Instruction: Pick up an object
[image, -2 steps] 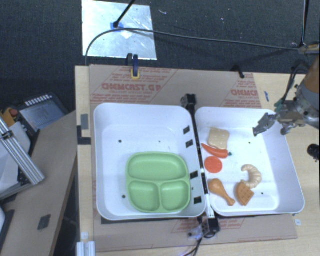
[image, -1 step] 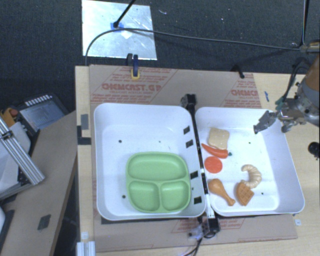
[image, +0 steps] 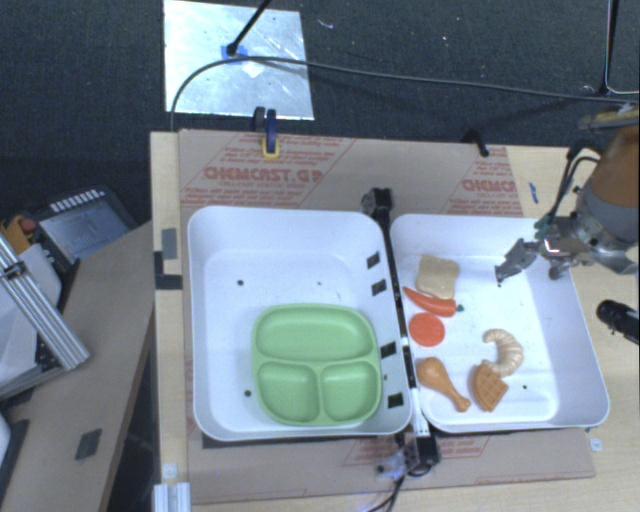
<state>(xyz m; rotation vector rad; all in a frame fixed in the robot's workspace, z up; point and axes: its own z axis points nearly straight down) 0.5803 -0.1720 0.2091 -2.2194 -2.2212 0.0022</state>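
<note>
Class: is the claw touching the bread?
Apart. The camera view shows bare white bin floor between the claw and the bread.

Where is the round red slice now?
The round red slice lies in the right bin, near its left wall, just below the red chili, above the drumstick.

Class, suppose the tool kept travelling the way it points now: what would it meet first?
Probably the bare white floor of the right bin below the tool; farther left lies the beige bread slice. Depth is unclear.
</note>
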